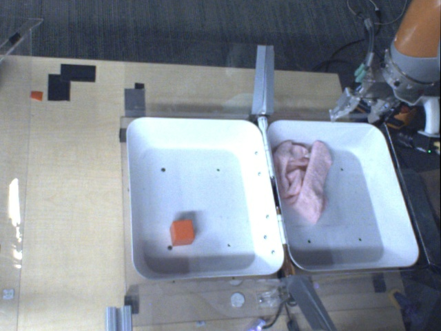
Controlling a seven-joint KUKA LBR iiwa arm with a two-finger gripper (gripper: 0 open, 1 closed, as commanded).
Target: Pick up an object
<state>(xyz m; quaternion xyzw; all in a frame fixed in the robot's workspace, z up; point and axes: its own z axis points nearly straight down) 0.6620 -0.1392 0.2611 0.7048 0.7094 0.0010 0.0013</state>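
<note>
- The bench carries 2 shallow white bins side by side: the left bin (145, 185) and the right bin (372, 205), meeting at a grey divider rail (263, 81) that runs away toward the far side.
- 2 candidate objects lie in the bins. A small orange block (182, 232) sits on the floor of the left bin, toward its near-left part, apart from every wall.
- A crumpled pink cloth (303, 178) lies in the right bin, bunched against its left side, close to the shared edge.
- The arm (420, 40), grey with an orange band, enters at the far right. Its gripper (348, 105) hangs over the far rim of the right bin, beyond the cloth and apart from it.
- The gripper is small and partly blurred against the bin rim and cables; I cannot tell how its jaws stand, and nothing is visible between them.
- Progress, as a judgement: the pick has not been made. Both objects rest on the bin floors, untouched by the tool.
- What is left: choosing 1 object, moving over it, descending, closing on it and lifting it clear.
- The cloth is much the nearer of the 2 to the gripper; the block lies well away, across the rail in the other bin.
- The cloth is soft and should pinch easily at a raised fold, though it may drag or slip.
</note>
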